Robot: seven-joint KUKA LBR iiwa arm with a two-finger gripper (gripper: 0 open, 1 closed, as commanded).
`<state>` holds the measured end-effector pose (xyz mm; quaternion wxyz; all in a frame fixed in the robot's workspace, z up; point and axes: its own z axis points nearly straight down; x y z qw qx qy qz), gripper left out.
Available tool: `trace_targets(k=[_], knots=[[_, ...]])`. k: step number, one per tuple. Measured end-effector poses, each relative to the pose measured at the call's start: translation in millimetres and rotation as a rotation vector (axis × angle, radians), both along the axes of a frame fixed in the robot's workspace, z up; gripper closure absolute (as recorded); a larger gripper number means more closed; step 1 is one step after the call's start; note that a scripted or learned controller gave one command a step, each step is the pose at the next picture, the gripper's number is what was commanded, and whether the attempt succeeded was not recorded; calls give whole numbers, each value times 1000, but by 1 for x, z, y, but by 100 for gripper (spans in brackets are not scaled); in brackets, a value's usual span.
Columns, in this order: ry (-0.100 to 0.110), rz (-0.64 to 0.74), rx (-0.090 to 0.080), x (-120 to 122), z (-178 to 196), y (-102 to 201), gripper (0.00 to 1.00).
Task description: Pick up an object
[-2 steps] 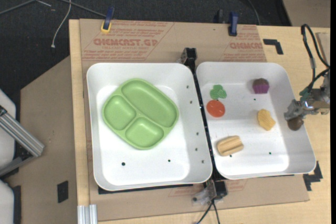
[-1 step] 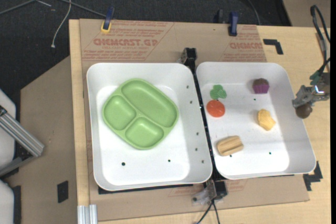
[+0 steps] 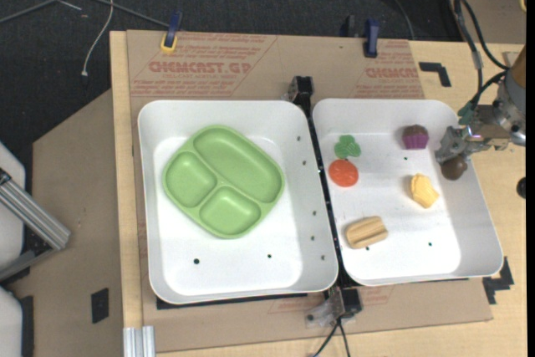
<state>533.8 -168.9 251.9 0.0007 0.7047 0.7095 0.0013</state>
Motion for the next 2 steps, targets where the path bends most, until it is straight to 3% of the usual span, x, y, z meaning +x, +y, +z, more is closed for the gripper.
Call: trace_targets(k=[2], knots=[[6, -1, 2, 4, -22, 116, 100]])
